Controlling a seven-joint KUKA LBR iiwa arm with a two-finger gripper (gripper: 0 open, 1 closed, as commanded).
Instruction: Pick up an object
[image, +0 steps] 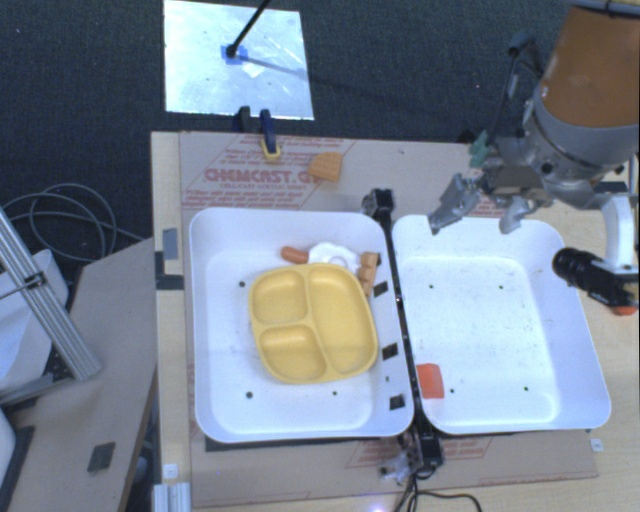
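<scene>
My gripper (478, 214) hangs over the far edge of the right bin (520, 400), open, with nothing between its fingers. A small orange-red block (429, 380) lies at that bin's near left side, well in front of the gripper. In the left bin (215, 330) a yellow divided plate (312, 322) takes up the middle. Behind the plate lie an orange sausage-shaped piece (294, 255), a white object (334, 256) and a small tan piece (368, 270) near the divider.
A tan block (326, 166) rests on the board behind the left bin, next to a blue and yellow clamp (268, 135). Farther back on the dark floor is a shiny metal sheet (238, 60). Black clips (379, 200) sit along the seam between the bins.
</scene>
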